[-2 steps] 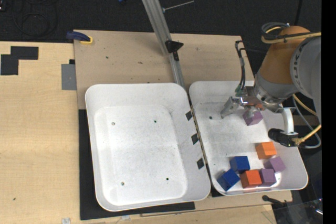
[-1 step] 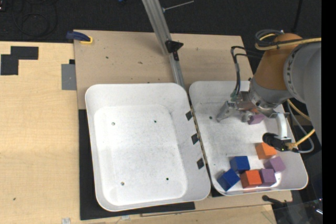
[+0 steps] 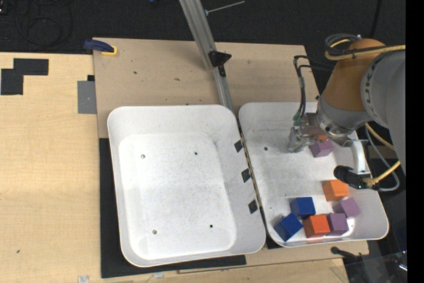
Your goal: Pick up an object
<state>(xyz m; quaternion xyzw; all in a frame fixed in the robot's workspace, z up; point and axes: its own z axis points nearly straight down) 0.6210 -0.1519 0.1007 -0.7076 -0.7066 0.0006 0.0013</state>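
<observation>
The wooden counter [image 3: 53, 162] carries two shallow white bins side by side. The left bin [image 3: 126, 122] has only a few tiny dark specks on its floor. A slanted metal rail [image 3: 196, 16] runs down from the top of the view toward the seam between the bins, where small black clips [image 3: 246, 174] sit along the shared edge. The right bin [image 3: 265, 119] holds the blocks. Near its front edge lie two blue blocks [image 3: 296, 215], one just behind the other, then an orange block [image 3: 318, 225] touching a purple block [image 3: 338, 223] beside it. A little further back sit another purple block [image 3: 350, 207] and another orange block [image 3: 336, 189], close together. Toward the back of this bin the gripper [image 3: 306, 140] hangs low over the floor, with a purple block [image 3: 322, 148] just beside it on its right side, touching or nearly touching the metal; whether the fingers are clenched on that block or released cannot be told from this angle. Above the gripper rises the arm [image 3: 361, 86], orange banded and grey, with cables looping around it.
</observation>
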